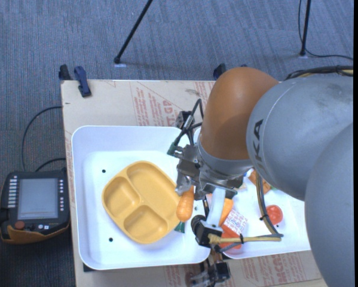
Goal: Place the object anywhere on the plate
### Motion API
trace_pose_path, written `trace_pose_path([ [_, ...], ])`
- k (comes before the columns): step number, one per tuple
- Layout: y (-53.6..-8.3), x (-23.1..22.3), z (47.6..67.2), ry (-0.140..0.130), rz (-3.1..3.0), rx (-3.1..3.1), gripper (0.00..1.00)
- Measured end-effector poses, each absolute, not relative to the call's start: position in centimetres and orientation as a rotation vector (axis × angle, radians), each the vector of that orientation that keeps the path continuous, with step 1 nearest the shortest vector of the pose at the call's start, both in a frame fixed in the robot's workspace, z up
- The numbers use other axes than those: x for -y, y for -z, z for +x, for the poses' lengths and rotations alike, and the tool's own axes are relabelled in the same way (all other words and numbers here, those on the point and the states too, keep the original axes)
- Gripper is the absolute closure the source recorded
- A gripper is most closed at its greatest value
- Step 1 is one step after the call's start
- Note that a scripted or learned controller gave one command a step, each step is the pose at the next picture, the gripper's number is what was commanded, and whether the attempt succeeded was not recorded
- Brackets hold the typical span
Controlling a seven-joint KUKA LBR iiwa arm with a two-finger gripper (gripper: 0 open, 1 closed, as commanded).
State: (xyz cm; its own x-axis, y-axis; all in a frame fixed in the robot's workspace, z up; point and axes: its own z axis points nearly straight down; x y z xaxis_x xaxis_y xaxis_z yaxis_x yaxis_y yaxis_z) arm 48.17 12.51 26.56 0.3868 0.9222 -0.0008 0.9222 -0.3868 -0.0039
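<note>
In the camera view, the grey arm with its orange band reaches in from the right, low over the seam between the two white bins. Its pincer (189, 197) hangs at the right edge of the yellow divided plate (141, 201), which lies in the left bin (86, 160). An orange carrot-like object (184, 206) sits at the pincer's tip, just beside the plate's rim; whether the pincer pinches it cannot be told. Small items, one red (275, 213), lie in the right bin. A teach pendant (34, 204) rests on the floor left of the tabletop (131, 103).
</note>
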Motion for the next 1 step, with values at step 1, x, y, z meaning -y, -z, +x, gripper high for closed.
trace_pose_path([
  [1, -26.53, -12.45, 48.16, -0.006, -2.614, 1.738, 0.0],
])
